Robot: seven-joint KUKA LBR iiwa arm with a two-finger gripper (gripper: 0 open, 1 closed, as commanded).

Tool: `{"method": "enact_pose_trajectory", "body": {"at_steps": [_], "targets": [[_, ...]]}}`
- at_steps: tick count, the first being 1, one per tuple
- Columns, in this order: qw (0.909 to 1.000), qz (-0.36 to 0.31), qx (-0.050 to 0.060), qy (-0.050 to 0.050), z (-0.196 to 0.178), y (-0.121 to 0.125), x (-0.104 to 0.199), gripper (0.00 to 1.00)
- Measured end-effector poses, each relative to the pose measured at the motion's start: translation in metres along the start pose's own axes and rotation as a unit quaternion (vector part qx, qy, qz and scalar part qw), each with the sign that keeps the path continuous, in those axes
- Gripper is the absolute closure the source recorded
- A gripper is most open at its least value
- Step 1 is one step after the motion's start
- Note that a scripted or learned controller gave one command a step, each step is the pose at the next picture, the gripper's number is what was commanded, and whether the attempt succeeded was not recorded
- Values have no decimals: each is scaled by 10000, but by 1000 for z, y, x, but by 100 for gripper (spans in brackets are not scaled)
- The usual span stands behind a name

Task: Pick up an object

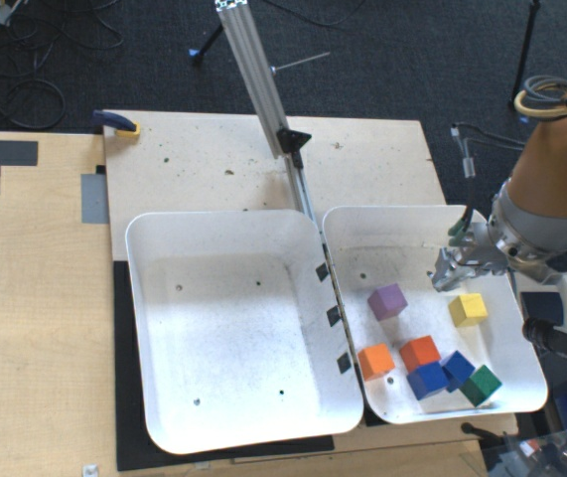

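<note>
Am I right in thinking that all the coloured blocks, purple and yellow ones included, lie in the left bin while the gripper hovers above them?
Not quite: the camera view shows the purple block, yellow block and the others in the right bin, not the left. The gripper does hover above them.

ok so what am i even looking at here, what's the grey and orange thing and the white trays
One camera looks down at a slant on a bench. The grey and orange thing on the right is a robot arm; its gripper hangs over the right bin, near a yellow block. I see nothing held. That bin also has a purple block, two orange blocks, two blue blocks and a green block. The left bin sits beside it.
</note>
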State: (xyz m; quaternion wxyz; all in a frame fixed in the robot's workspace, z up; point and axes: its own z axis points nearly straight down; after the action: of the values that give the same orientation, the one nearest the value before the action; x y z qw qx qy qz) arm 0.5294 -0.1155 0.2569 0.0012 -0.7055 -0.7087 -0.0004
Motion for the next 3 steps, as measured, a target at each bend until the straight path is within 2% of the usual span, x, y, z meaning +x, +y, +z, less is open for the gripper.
{"method": "enact_pose_trajectory", "body": {"at_steps": [1, 2, 3], "targets": [[10000, 7, 11, 0, 1, -6, 44, 100], [10000, -5, 18, 1, 6, -13, 105, 100], [10000, 1, 12, -2, 4, -8, 152, 100]]}}
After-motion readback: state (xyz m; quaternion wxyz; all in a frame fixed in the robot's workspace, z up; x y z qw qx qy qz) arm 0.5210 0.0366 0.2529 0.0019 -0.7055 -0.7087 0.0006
